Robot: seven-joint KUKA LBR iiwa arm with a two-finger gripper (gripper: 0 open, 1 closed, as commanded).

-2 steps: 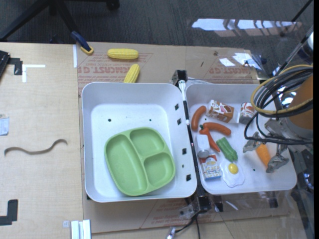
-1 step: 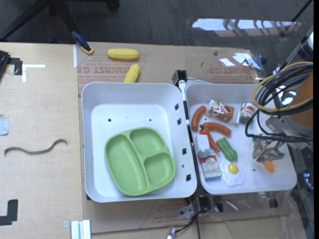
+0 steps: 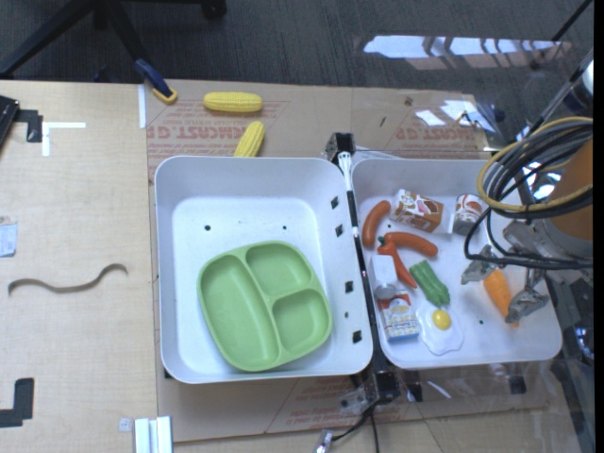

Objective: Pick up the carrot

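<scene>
Bench (image 3: 75, 206) seen from above, bearing two shallow white bins side by side. The left bin (image 3: 179, 196) carries a green divided plate (image 3: 264, 302) across its middle and near edge. The right bin (image 3: 547, 343) holds a cluster of toy foods along its left wall: a red sausage (image 3: 375, 223) and an orange-red sausage (image 3: 409, 243) toward the far edge, a green pepper (image 3: 429, 282) at the middle, a fried egg (image 3: 441, 327) and a small printed carton (image 3: 400, 321) toward the near edge, and two wrapped packets (image 3: 420, 210) against the far wall. The arm (image 3: 571, 192) reaches over the right bin's right edge, trailing black cables. The carrot (image 3: 498, 293), a short orange tapered piece, lies near the bin's right wall, well apart from the food cluster, with its long axis running from far-left to near-right. The gripper (image 3: 501, 289) sits directly at the carrot, one metal finger (image 3: 478, 270) showing at its far-left end and the other at its near-right end; the fingers appear spread about the carrot, though whether they press it cannot be told. The carrot is judged a light, stiff plastic toy with a smooth, somewhat slippery skin and no fragility; its taper would tend to squeeze it out of a closing grip, so hold is best taken across the thicker mid-body, fingers square to the long axis.
</scene>
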